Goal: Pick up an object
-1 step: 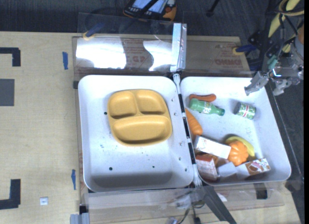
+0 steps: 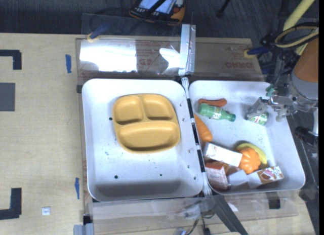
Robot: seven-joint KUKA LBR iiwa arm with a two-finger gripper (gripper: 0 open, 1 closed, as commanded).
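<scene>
The pale wooden desk carried two shallow white plastic bins side by side, with black angle marks and short strips of blue tape on its bare left part. Beyond its far edge lay dark grey carpet, where a black handheld controller with a lit screen rested among thin black stand legs, and a yellow hose ran at the far right. A clear plastic panel stood along the far side of the bins, catching glare. The left bin held a yellow three-compartment plate set toward its far half. The right bin held a green plastic bottle just beside an orange sausage-shaped toy, an orange carrot along the left wall, a white carton, an orange pepper touching a yellow banana, and small printed boxes at the near side. The grey arm reached in from the right, its pincer low over the far right part of that bin, at a small green-and-white packet; I cannot tell how far its fingers stood apart, nor whether they held the packet.
</scene>
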